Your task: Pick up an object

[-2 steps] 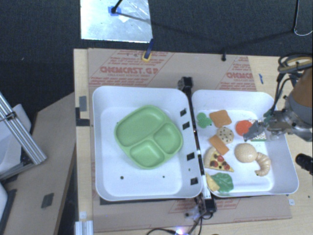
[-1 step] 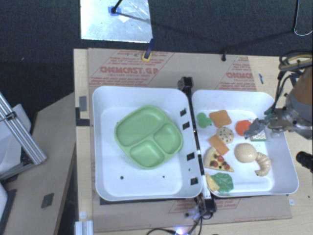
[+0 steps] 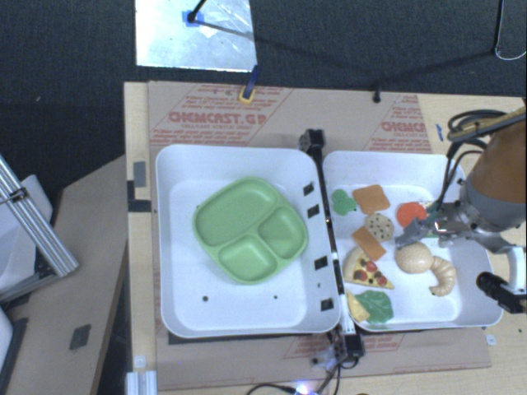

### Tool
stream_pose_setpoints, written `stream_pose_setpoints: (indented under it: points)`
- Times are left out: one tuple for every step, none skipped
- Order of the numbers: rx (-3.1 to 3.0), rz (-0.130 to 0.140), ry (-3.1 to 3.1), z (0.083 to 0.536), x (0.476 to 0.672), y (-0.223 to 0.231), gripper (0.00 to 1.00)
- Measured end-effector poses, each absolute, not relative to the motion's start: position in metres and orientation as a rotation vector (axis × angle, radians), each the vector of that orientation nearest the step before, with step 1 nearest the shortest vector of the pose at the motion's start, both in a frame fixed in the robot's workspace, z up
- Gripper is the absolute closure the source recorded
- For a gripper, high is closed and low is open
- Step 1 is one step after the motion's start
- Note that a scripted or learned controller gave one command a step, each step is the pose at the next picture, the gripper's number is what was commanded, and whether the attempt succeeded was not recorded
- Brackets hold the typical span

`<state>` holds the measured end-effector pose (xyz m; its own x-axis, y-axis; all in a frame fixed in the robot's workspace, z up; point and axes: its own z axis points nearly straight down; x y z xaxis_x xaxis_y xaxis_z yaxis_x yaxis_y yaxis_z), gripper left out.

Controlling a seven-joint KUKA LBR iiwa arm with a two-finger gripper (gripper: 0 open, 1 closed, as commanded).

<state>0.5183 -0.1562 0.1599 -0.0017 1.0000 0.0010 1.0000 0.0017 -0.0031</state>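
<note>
The right bin [image 3: 461, 307] holds several toy foods. Among them are a red tomato [image 3: 408, 213], a pale bun [image 3: 413, 259], a croissant [image 3: 444, 277], a cookie [image 3: 379, 225], a toast slice [image 3: 371, 197] and a pizza slice [image 3: 367, 271]. An orange wedge [image 3: 368, 243], a green piece [image 3: 342, 202] and a lettuce leaf [image 3: 376, 305] lie there too. My gripper [image 3: 422, 229] hangs low over this bin, between the tomato and the bun, with its grey tip close above the bun's upper left edge. I see nothing lifted off the bin floor.
The left bin [image 3: 177, 303] carries a green divided plate [image 3: 251, 230]. A black hinge strip [image 3: 324, 220] runs between the bins. The arm's grey body [image 3: 498, 196] covers the right bin's right side. A shiny sheet [image 3: 196, 23] lies beyond the bench.
</note>
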Motion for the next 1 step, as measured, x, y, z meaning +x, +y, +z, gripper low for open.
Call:
stream_pose_setpoints:
  points:
    - [-2.219, 0.002, -2.221, 0.1172, 0.5185, -0.1598, 0.0]
